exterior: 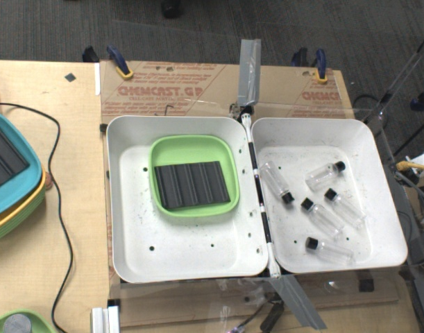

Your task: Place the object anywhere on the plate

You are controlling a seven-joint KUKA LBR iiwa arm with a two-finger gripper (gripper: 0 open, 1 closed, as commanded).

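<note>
A green square plate [193,152] sits in the left white bin [128,207], toward its back. A dark ribbed insert [193,184] lies across the middle of the plate. The right white bin [378,207] holds several clear plastic vials with black caps: one [275,184] near the divider, one [325,173] at the back, one [344,205] on the right, one [322,216] in the middle and one [329,249] at the front. All the vials lie on their sides, apart from the plate.
Brown cardboard [198,85] lies under and behind the bins, held by blue clamps [119,61]. A teal and yellow stack of dishes [17,179] stands on the wooden bench at the left, with a black cable [62,207] running beside it.
</note>
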